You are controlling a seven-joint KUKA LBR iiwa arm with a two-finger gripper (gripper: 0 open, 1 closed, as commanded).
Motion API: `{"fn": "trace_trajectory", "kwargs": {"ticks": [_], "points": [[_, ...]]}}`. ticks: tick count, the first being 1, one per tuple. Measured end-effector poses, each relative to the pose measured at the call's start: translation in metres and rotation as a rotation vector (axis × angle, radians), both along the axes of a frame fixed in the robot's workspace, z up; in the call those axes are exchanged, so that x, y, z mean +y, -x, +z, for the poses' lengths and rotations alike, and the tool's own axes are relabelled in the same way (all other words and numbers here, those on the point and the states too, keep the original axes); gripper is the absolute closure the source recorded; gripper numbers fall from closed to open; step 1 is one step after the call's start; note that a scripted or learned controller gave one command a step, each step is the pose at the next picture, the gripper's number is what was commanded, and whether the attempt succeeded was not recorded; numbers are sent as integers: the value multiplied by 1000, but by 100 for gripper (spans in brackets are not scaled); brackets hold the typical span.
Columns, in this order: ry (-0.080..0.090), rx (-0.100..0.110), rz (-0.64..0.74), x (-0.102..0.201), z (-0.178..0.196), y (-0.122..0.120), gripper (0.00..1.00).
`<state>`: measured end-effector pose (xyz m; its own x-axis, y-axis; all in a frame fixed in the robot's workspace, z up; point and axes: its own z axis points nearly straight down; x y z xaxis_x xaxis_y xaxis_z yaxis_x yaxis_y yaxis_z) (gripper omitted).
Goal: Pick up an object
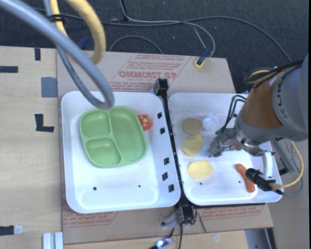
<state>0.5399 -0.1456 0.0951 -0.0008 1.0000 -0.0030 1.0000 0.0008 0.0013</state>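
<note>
My gripper (pixel 216 146) hangs low over the middle of the right bin (pixel 223 195), reaching in from the right. Just left of it lies a pale yellow piece (pixel 192 145). A tan round piece (pixel 191 125) sits above that, and a second yellow piece (pixel 200 169) lies toward the bin's front. A small whitish object (pixel 210 122) rests just behind the gripper. An orange carrot-like stick (pixel 245 177) lies at the front right, below the wrist. Nothing shows in the gripper's grasp.
The left bin (pixel 75 191) holds a green divided plate (pixel 113 137) and a small red-orange item (pixel 144 121) at the plate's right edge. A black divider (pixel 168 149) runs between the bins. Grey and yellow hoses (pixel 78 51) cross the upper left.
</note>
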Motion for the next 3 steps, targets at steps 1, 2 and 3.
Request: {"fn": "trace_trajectory", "kwargs": {"ticks": [1,2,3], "points": [[-3,1,0,5,43,5,100],[-3,0,1,12,102,3,100],[-3,1,1,8,149,-5,100]]}}
